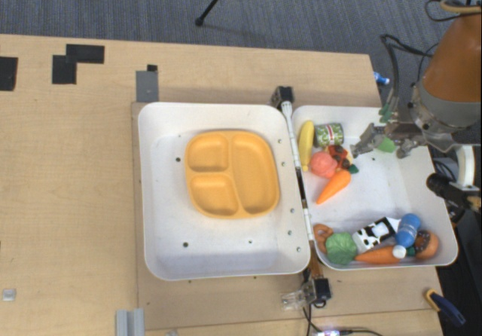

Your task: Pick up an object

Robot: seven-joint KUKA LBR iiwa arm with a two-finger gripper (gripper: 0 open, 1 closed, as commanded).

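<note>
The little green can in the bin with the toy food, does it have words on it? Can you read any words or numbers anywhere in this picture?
Green can, in the right bin beside the banana: it has a label, but it is too small and blurred to read.
Black and white toy near the blue bottle: patches, no letters that can be made out.
Yellow divided plate in the left bin: plain, no writing.
So there is no text that can be read.
</note>
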